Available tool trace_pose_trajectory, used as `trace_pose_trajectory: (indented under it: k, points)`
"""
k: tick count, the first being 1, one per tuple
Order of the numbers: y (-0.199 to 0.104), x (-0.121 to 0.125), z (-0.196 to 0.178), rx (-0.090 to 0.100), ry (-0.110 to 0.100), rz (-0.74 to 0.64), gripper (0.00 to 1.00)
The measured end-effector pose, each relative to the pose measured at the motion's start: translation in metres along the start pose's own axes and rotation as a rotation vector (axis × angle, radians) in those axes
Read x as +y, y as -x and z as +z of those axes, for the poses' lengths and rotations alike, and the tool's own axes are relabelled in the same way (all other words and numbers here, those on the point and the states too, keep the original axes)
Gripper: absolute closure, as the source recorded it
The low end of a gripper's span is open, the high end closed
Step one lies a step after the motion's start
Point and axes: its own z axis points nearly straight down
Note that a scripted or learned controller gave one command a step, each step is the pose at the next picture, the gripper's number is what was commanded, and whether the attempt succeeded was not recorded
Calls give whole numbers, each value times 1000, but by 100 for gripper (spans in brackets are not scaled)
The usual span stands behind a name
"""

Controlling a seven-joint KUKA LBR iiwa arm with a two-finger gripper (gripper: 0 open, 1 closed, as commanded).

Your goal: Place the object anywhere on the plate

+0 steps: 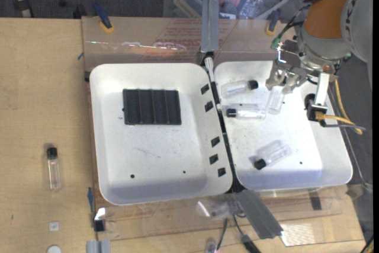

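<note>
No legible txt or labels.

The plate (151,106) is lying in the left bin (112,181). Three vials are lying in the right bin (331,172). Another vial (53,167) is lying near the counter's (35,80) left edge.

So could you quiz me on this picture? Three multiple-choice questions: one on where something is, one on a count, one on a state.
1. Where is the black plate?
A. left bin
B. right bin
C. bare bench

2. How many clear vials lie on the right bin floor?
A. one
B. three
C. six

3. The vial out on the bench is:
A. inside a bin
B. lying apart on the wood
C. on the plate

Answers: 1 A, it sits in the left bin. 2 B, three black-capped vials show there. 3 B, it lies left of both bins.
</note>
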Motion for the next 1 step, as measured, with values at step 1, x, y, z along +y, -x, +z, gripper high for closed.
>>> trace_pose_trajectory:
  k: [1]
  points:
    - [-69, -30, -79, 1, 1, 66, 100]
